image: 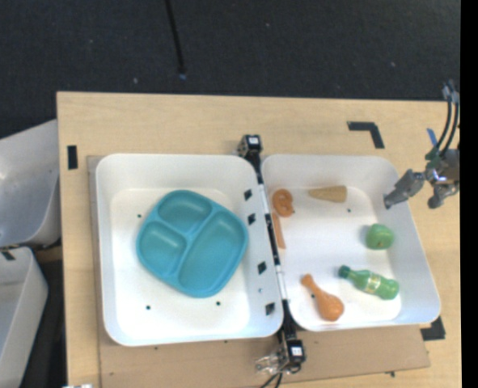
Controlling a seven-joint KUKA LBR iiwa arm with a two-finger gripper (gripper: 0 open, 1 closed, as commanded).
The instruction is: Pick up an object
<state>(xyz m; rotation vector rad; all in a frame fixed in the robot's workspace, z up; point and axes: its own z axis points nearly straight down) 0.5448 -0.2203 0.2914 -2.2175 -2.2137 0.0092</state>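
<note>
The pincer (423, 187) sits at the far right edge of the pale wooden counter (182, 124), just over the right rim of the right-hand shallow white plastic bin (400, 301). Two dark fingers splay apart there with nothing between them, so it reads as open and empty.

The nearest candidate is the small round green plastic ball-like fruit (378, 236), lying in the right bin just below and left of the pincer. It looks light, stiff and smooth; being round, it may roll or squirt out, so a hold across its widest middle seems best.

Below it lies a green translucent plastic bottle (370, 282) on its side, slick and cylindrical; its body offers a better grip than its narrow neck. Near the bin's front rests an orange plastic drumstick-shaped toy (323, 298), hard and glossy, with a thin shaft that should suit a narrow closure. At the back lies a tan cone-shaped piece (327, 192), tapered and matte, likely to slip toward its point. Against the left wall of that bin is an orange-brown spoon-like piece (281, 210) with a rounded head and slim handle, awkwardly near the divider.

The left white bin (109, 314) holds a turquoise plastic divided plate (192, 242), broad, flat and rigid, offering little but its rim.
</note>
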